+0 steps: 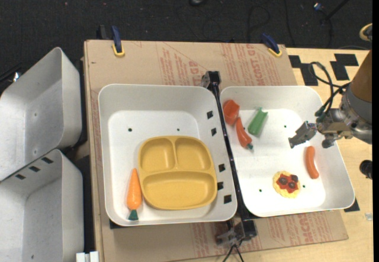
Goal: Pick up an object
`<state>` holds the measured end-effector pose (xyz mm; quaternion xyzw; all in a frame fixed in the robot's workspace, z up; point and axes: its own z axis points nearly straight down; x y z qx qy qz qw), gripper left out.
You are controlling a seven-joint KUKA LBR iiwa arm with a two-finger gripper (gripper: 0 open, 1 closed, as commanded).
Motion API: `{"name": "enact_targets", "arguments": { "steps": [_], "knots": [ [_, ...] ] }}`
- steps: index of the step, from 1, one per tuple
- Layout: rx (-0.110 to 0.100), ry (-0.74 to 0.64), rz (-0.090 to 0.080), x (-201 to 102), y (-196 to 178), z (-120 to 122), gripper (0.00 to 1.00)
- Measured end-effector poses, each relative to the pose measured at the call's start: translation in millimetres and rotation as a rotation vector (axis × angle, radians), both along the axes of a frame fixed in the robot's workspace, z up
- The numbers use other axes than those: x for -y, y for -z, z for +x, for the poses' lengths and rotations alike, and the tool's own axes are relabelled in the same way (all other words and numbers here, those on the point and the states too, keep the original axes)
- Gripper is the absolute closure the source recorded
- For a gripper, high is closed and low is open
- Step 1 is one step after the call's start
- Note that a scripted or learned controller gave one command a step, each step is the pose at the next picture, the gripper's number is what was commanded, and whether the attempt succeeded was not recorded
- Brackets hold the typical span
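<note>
In the right bin (331,199) lie a green block (257,121), a red pepper (230,110), a thin red chili (243,135), an orange-red sausage (311,162) and a small pizza toy (287,184). My gripper (314,138) hangs over the bin's right side, just above the sausage's upper end. Its dark fingers (300,135) stand apart, open, with nothing between them.
The left bin (112,136) holds a yellow divided plate (177,172) and a carrot (134,191) along its left side. A black divider (224,136) with clips runs between the bins. Two spare white bins (35,113) are stacked off the bench at the left.
</note>
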<state>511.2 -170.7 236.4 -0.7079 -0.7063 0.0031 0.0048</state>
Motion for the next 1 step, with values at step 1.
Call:
{"name": "enact_targets", "arguments": {
  "steps": [1],
  "knots": [
    [0.011,-0.003,-0.002,-0.3,-5.4,2.4,0.00]
  ]
}}
